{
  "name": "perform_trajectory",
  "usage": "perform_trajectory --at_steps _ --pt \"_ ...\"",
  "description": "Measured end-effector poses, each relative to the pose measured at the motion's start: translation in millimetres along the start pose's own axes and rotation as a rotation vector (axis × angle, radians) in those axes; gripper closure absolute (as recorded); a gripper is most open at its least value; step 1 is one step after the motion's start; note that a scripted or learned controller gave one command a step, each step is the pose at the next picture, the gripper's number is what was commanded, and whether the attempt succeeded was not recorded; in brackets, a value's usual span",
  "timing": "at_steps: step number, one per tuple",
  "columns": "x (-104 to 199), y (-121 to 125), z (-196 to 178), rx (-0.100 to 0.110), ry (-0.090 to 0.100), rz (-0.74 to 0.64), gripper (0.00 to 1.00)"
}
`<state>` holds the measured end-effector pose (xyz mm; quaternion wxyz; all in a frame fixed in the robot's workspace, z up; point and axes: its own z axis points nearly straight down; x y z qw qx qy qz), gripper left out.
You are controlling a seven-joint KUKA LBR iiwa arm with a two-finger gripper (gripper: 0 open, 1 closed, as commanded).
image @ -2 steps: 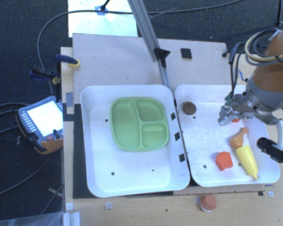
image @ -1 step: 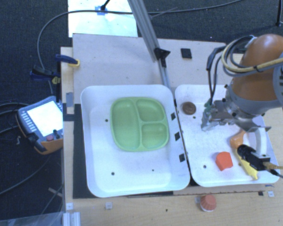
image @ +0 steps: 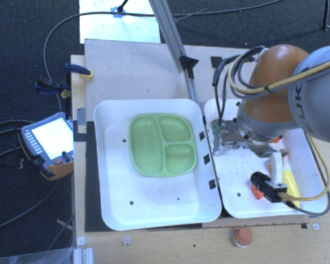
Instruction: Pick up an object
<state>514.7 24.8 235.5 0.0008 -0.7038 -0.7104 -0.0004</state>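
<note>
The gripper (image: 220,139) hangs low over the left part of the right bin (image: 236,202), close to that bin's left wall. The wrist and the orange band above it hide much of this bin. A yellow object (image: 291,181) lies at the bin's right side, with a small orange piece (image: 257,192) nearer the front. Another orange bit (image: 275,140) peeks out from under the arm. A small greenish thing (image: 214,128) sits right by the gripper; whether it is held is unclear. In the left bin (image: 115,202) lies a green divided plate (image: 163,144).
A reddish round object (image: 242,236) rests on the bench in front of the right bin. A metal pole (image: 170,26) slants up from between the bins. A hand-held control unit (image: 47,144) and clamps (image: 77,70) sit left of the bench.
</note>
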Motion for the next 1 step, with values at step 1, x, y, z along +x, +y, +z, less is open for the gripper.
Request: perform_trajectory --at_steps 1 --pt "61.3 5.3 1.7 -0.002 0.001 -0.003 1.00"
